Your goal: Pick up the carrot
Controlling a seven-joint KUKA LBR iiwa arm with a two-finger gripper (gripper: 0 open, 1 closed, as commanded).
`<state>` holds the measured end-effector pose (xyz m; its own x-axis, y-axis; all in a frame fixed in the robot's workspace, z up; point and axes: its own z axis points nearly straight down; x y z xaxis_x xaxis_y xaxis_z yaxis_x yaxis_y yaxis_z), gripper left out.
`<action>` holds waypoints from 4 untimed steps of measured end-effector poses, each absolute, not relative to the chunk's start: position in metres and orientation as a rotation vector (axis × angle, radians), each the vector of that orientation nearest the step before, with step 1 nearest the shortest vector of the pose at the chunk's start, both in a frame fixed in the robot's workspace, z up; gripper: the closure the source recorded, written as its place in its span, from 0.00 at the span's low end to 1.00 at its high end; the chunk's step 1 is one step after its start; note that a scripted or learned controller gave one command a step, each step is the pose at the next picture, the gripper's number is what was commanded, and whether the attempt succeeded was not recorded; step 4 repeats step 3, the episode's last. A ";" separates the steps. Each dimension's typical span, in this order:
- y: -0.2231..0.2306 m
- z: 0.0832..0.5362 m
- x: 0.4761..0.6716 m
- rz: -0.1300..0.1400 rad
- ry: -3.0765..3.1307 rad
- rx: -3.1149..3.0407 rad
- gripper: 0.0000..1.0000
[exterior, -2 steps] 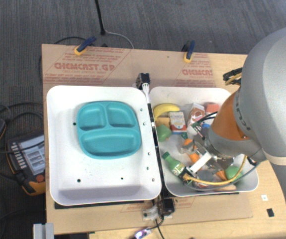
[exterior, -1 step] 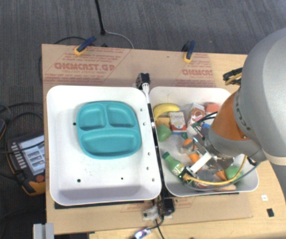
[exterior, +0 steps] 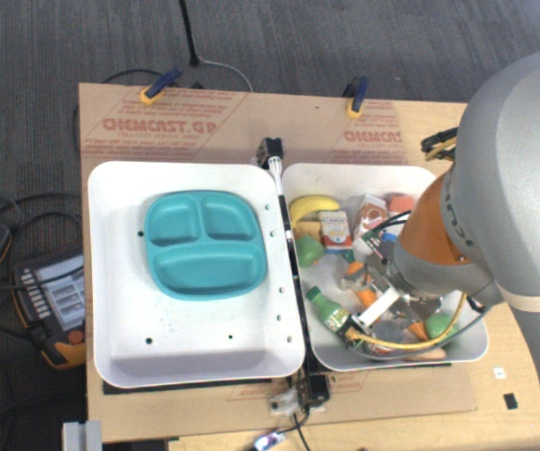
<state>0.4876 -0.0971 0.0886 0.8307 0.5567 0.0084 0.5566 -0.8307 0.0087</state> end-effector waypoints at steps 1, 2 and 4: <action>-0.097 0.089 0.488 0.016 0.912 3.000 0.00; -0.097 0.089 0.488 0.016 0.912 3.000 0.00; -0.097 0.089 0.488 0.016 0.912 3.000 0.00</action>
